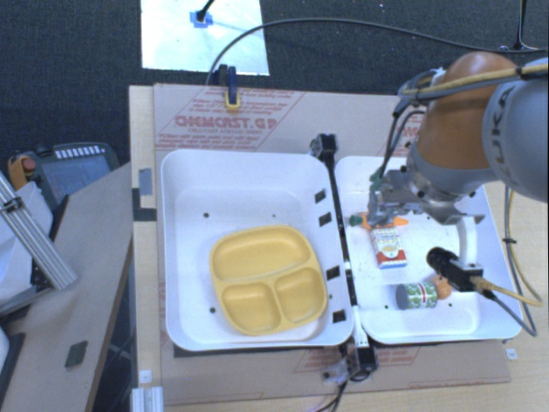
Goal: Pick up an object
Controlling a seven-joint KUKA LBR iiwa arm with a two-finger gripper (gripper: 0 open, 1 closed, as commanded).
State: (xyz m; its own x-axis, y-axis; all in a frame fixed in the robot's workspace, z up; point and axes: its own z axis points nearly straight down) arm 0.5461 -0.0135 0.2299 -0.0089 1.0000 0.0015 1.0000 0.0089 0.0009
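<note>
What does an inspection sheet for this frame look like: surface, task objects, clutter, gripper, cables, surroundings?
Surface: left bin and right bin side by side on a board, with a black divider between them.
Task objects: in the right bin, a small carton, a green-labelled can lying on its side, and an orange item partly under the gripper.
Clutter: a yellow divided tray in the left bin.
Gripper: gripper low over the right bin, above the carton's far end; grasp cannot be judged.
Cables: black cable arcing over the bench to the arm.
Surroundings: white sheet on dark carpet; pendant at left.
</note>
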